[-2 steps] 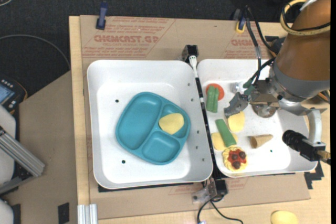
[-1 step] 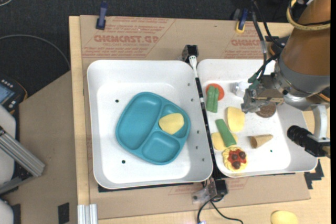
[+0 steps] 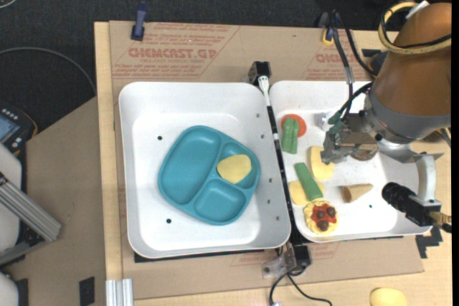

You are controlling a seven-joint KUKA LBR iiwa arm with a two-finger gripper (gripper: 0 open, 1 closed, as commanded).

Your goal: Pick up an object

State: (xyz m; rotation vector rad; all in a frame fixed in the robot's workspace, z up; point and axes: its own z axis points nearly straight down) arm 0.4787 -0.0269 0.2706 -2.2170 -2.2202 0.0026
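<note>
Arm: nearest the lens we've got the grey arm with its orange band, coming in from the right and looming over the right bin, so it eats a good chunk of what we'd like to see.

Pincer: the pincer is down low at the upper edge of a pale yellow piece. We can't tell whether it's clenched or released, the wrist hardware blurs it all into one dark lump.

Likely target: our guess is that yellow piece just under the pincer, since nothing else sits as close.

Other toys: a green stick just below-left of the pincer, another green piece on a red-orange disc up-left of it, a cone-ish tan thing below-right, and a little tart with red berries further below.

Left bin: well off to the pincer's left, the left bin holds a teal divided plate with a yellow blob in one compartment. Looks like a drop-off spot to us.

Hidden stuff: whatever lies under the arm's bulk on the bin's right side, no clue.
</note>
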